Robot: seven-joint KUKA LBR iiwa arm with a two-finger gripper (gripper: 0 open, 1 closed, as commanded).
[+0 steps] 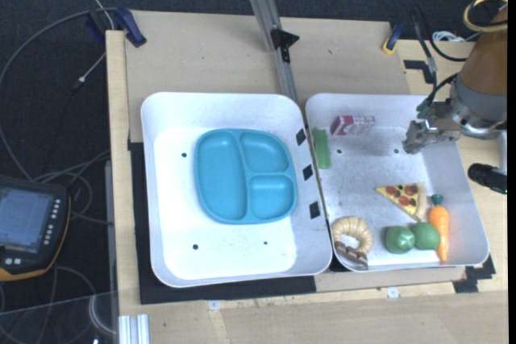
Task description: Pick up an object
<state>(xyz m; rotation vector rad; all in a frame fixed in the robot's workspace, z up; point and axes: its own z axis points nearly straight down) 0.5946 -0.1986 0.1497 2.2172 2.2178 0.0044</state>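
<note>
Toy foods sit in the right bin [355, 173]: pizza slice [402, 196], carrot [439, 228], green pepper [412, 238], pastry [352, 238] at lower right, pink carton [353, 124] above. The tool [416, 135] hovers at right; grip state unclear. Blue tray [244, 175] fills the left bin [173, 254].

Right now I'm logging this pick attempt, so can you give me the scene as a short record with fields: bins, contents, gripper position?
left bin: holds a blue divided plate
right bin: holds the toy items
far side: pink carton
left wall: green block
near side: pizza slice, carrot, two green round items, ring-shaped pastry
gripper: over the right bin's far right part, apart from the items
holding: nothing seen between the fingers
</note>
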